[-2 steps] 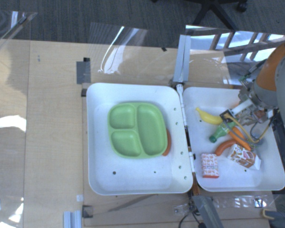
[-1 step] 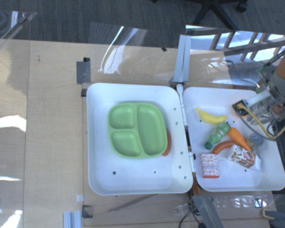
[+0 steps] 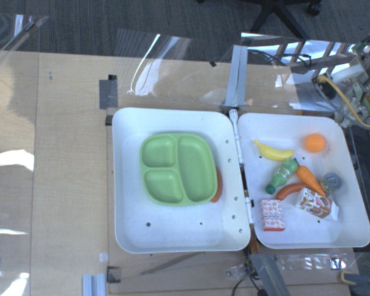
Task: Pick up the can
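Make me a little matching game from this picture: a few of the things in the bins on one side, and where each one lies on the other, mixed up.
Things:
1. green divided plate
2. orange ball
3. can
4. banana

Places:
A. right bin, far corner near the arm's side
B. left bin, middle
C. right bin, far part on the side next to the left bin, above the green bottle
D. right bin, right edge, just right of the carrot

Pairs: 1-B, 2-A, 3-D, 4-C

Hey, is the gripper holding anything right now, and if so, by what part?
Cannot be told; the can lies untouched in the right bin.
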### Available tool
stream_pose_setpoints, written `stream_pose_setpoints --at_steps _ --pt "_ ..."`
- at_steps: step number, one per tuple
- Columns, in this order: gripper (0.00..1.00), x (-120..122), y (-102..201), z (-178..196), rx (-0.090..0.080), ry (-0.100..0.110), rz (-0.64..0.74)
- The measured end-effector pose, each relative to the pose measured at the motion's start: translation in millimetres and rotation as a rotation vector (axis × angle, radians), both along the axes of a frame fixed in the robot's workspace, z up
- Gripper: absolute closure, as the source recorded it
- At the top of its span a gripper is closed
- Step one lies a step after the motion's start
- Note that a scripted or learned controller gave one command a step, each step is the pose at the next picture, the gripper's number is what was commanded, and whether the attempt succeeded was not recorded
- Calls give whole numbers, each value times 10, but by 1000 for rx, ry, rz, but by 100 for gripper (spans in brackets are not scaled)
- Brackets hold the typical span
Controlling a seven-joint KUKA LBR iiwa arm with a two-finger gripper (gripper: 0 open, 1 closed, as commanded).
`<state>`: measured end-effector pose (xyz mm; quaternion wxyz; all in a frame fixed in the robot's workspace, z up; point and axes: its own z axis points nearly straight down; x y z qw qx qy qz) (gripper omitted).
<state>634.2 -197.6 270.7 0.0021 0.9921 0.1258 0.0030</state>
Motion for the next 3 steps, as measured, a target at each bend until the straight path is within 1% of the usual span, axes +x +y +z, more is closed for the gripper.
stream_pose_setpoints --at_steps 1,2,3 --pt "100 -44 870 180 4 1 -28" --pt "100 246 1911 -182 5 1 -41" --pt "100 54 3022 -499 2 7 405"
